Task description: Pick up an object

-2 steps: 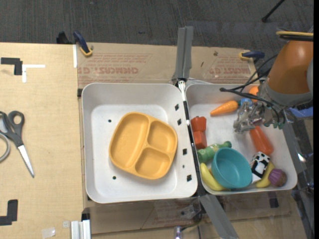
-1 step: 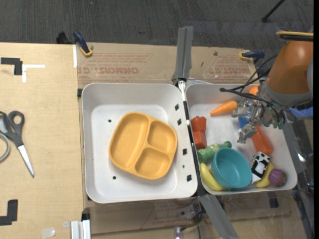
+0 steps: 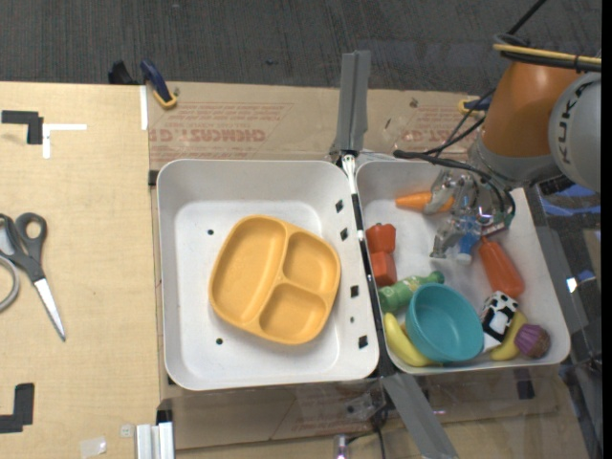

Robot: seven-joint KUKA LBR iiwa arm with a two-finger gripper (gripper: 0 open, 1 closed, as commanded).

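One smooth orange carrot [image 3: 414, 200] is laid lengthwise across the right bin [image 3: 550, 285], tip leftward; the jaws' [image 3: 453, 242] state cannot be told.

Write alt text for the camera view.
The gripper hangs over the right bin, among toy food and a teal bowl. The left bin holds a yellow divided plate; scissors lie outside.

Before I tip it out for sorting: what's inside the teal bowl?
The teal bowl shows a bare teal inside. Under its rim pokes a yellow banana; whatever else lies beneath is covered.
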